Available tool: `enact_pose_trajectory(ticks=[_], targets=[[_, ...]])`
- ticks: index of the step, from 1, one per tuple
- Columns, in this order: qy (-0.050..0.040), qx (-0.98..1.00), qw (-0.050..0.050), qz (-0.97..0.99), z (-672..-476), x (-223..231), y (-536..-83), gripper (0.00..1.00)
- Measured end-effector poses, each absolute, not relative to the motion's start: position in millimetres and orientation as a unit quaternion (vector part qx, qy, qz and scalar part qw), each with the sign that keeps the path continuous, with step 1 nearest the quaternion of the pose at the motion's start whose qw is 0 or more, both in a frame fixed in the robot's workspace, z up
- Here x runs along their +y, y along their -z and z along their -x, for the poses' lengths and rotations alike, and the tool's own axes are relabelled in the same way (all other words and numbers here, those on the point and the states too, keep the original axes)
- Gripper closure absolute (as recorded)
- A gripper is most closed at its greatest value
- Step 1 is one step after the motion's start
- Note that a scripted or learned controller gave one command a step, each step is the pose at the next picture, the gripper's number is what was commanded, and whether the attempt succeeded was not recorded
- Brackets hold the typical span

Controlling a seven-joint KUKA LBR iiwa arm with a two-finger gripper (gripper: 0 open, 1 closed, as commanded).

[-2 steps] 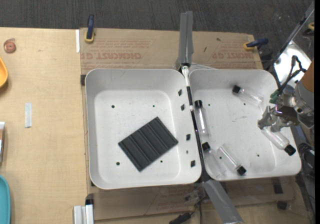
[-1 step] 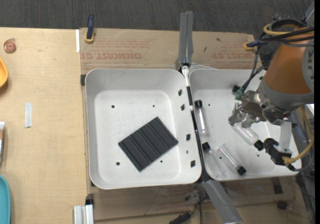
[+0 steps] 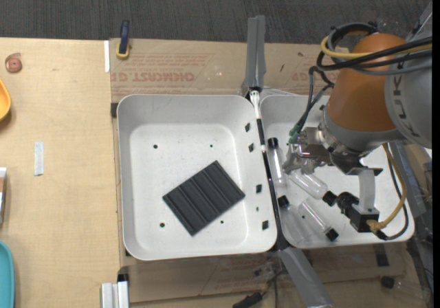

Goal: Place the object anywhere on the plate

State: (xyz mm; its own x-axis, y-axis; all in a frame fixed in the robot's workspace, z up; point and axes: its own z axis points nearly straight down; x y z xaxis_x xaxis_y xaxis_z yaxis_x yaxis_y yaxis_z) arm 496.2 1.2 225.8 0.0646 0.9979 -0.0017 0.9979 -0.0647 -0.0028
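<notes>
The dark ribbed plate [image 3: 203, 197] lay bare in the left bin [image 3: 130, 162]. The arm's jaws [image 3: 302, 162] hovered low in the right bin [image 3: 399, 231] over clear objects [image 3: 308, 183]; their opening couldn't be told. Placement remained undone.

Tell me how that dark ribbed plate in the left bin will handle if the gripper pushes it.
The dark ribbed plate lies flat on the left bin floor, so it would probably slide rather than tip or roll. Its straight edges and even ridges suggest it is stiff, not floppy. Being thin and low, it may be hard to pinch from above.
</notes>
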Motion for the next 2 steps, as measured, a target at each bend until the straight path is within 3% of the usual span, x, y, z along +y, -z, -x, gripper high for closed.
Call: enact_pose_trajectory(ticks=[1,2], targets=[[-0.0017,-0.763,0.001,0.646,-479.5,70,-212,1.00],[-0.0018,-0.780,0.000,0.626,-503.8,74,-289,1.00]])
